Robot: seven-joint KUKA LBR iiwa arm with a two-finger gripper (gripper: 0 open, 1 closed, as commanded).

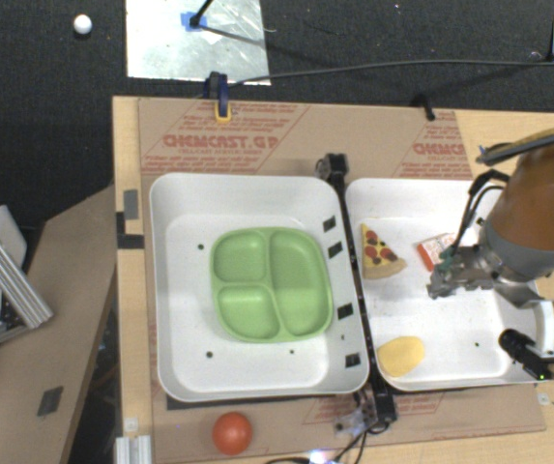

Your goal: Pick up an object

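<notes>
Tabletop (286,124): brown board printed with red lettering fills my frame's middle, dark floor behind it at the top.
Left bin (175,259): centre-left, carrying a green divided plate (272,283).
Right bin (407,201): centre-right, where my candidates lie.
Arm (538,211): comes in from the right edge, orange band showing, bent down over the right bin.
Gripper (448,280): low over the bin floor, just right of the pizza slice; I cannot tell how it is set.
Pizza slice toy (380,252): upper left of the right bin, lying free.
Yellow piece (401,355): lower left of that bin, lying free.
Red-and-white item (437,248): just above the gripper, partly hidden.
Red ball (231,432): bottom of frame, outside the bins.
Progress: I judge nothing lifted yet; the grasp and raise are left.
</notes>
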